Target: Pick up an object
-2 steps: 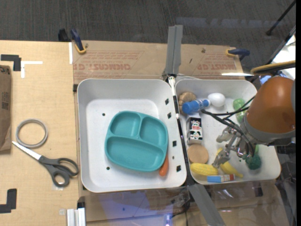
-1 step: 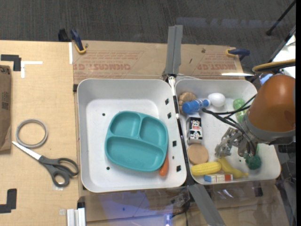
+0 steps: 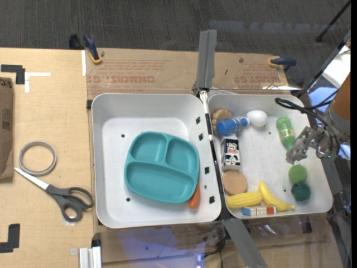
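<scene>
While the arm reaches in from the right, its end effector (image 3: pixel 299 148) hangs over the right bin (image 3: pixel 252 141), just beside a green bottle (image 3: pixel 285 132) and above a green ball (image 3: pixel 298 173); grip state cannot be told. Left bin (image 3: pixel 109 166) holds a teal plate (image 3: pixel 162 167).

Two white bins (image 3: pixel 103 149) counted. One teal plate (image 3: pixel 162 166), one carrot (image 3: pixel 194 199), one banana (image 3: pixel 273 199), one corn cob (image 3: pixel 243 199), two balls (image 3: pixel 298 173), two bottles (image 3: pixel 284 130). One scissors (image 3: pixel 61 194), one tape roll (image 3: pixel 37 157).
</scene>
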`<state>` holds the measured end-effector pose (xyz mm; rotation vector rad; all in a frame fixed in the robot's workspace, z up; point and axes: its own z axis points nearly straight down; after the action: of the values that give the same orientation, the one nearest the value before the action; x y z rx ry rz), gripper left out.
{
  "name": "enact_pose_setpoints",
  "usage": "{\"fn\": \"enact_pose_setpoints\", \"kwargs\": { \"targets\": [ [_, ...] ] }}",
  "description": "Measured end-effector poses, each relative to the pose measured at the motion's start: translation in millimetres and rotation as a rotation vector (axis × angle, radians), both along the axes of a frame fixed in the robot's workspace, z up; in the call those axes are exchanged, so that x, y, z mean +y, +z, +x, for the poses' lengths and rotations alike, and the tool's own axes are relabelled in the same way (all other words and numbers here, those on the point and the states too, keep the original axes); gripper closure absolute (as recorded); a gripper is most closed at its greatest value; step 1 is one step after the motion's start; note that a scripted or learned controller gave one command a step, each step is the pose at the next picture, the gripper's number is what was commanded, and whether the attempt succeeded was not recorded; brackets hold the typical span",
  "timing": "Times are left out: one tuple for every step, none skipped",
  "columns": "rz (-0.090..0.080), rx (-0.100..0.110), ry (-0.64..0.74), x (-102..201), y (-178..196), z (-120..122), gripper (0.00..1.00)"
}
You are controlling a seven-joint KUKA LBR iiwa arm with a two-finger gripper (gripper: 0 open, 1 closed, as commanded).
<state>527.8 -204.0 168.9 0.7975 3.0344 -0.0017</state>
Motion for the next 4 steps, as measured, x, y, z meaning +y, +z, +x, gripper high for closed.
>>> {"fn": "enact_pose_setpoints", "kwargs": {
  "targets": [
    [0.001,0.001,0.0,0.3,-0.2,-0.1,0.0],
    [0.001,0.002,0.007,-9.9,-76.8,-4.5,0.0],
    [0.008,0.002,-0.227,-11.5,-76.9,48.1,0.0],
    [0.022,0.03,-0.332,-1.4,-80.8,115.8,0.0]
  ]
}}
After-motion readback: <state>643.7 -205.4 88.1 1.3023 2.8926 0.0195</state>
